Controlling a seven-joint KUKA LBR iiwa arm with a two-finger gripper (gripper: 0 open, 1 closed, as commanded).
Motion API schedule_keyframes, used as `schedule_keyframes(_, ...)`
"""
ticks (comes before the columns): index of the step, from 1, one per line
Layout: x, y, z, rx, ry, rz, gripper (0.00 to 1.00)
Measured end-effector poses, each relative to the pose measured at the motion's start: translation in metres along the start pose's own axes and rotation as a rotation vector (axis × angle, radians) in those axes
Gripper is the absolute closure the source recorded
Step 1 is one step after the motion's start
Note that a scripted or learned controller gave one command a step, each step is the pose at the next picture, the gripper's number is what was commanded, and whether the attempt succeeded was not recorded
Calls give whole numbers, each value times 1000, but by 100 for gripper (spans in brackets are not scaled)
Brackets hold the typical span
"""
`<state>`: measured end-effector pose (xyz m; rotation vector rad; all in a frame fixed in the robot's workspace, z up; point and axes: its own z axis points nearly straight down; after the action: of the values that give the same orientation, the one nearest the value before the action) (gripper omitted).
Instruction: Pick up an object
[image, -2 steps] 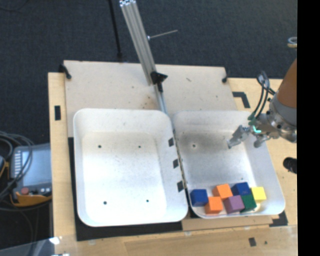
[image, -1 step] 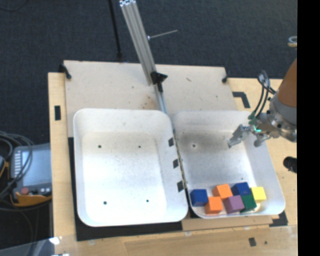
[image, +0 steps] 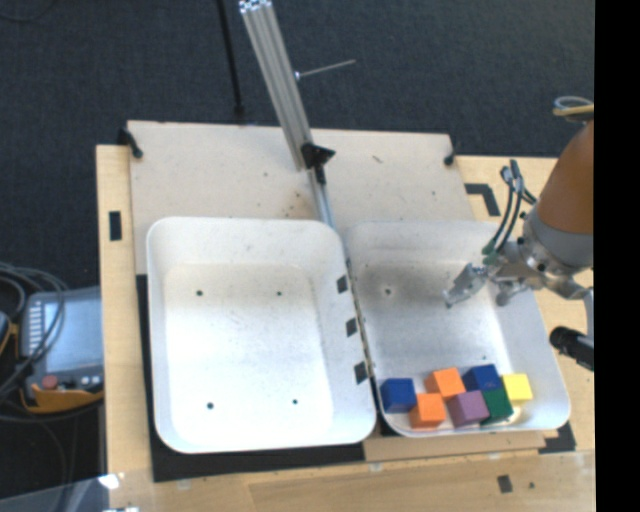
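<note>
Coloured blocks (image: 460, 396) huddle in the right bin's (image: 400, 260) near corner; the gripper (image: 478, 285) hangs above, fingers seemingly apart, holding nothing.

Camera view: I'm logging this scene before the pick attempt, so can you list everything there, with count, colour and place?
Bins: 2, white, side by side: left bin, right bin.
Blocks: 7, near end of right bin: blue, blue, orange, orange, purple, green, yellow.
Metal rail: 1, silver, slanting behind the bins.
Arm: 1, orange band, from right.
Claw: 1, grey, over right bin, away from the blocks.
</note>
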<state>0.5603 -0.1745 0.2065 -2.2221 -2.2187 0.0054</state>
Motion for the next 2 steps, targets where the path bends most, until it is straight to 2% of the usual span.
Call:
schedule_keyframes(1, -6, -7, 60, 1, 0, 0, 0)
schedule_keyframes(2, -7, -6, 110, -7, -2, 1, 0)
